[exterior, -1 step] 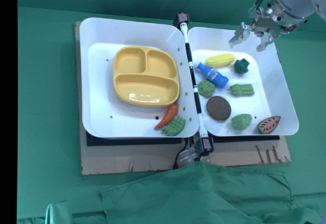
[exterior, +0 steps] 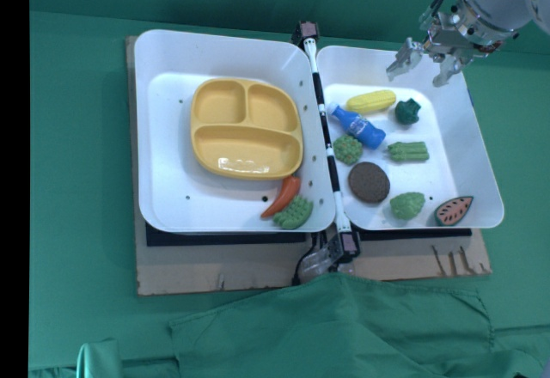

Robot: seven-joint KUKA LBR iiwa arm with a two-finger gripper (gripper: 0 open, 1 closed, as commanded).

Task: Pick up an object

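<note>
We see the pincer (exterior: 426,64) hanging open above the far edge of the right bin (exterior: 481,163), nothing between its fingers. Taking the blue bottle (exterior: 358,126) in that bin as our landmark: the corn cob (exterior: 370,100) lies just behind it, the dark broccoli (exterior: 407,111) beyond that, the brown cookie (exterior: 369,182) in front, the watermelon slice (exterior: 453,210) farthest off. The yellow divided plate (exterior: 247,129) sits in the left bin (exterior: 172,67).

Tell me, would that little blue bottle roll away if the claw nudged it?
Probably. The blue bottle lies on its side and looks round, so a sideways nudge could roll it. It seems a small plastic toy, likely light and stiff. The corn close by might stop it.
</note>
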